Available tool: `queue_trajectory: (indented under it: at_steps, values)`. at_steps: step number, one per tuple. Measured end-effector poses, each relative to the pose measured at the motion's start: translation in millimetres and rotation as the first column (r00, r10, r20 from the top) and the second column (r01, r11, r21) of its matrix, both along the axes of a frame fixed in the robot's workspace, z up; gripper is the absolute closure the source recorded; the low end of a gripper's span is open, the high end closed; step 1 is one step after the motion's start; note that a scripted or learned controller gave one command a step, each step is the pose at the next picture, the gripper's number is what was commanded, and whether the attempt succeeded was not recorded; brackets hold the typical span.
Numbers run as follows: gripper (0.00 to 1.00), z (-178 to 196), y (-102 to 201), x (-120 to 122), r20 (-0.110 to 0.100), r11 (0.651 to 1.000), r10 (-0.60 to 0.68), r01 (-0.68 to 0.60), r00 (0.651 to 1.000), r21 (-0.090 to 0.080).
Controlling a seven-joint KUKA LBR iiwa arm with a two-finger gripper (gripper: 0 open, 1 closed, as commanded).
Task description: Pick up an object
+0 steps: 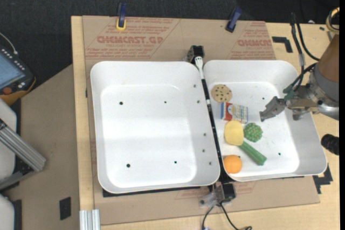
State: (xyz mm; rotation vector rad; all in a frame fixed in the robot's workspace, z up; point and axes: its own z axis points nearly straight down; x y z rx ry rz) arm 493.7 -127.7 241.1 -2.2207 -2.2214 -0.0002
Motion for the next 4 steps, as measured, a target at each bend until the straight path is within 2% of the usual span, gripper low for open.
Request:
queue_trajectory:
  at_steps: [1,2,3,4]
  values:
    - [0.0,-143.9,28.8,5.3,-0.009,1.0,0.002,-0.002,1.0,0.004]
    - [1.0,-126.7,26.3,6.5,0.002,1.0,-0.002,0.002,1.0,-0.001]
    - [1.0,-52.2,98.4,22.8,0.008,1.0,0.007,-0.007,1.0,0.0]
    - [1.0,28.8,-7.1,1.5,0.01,1.0,-0.01,0.01,1.0,-0.007]
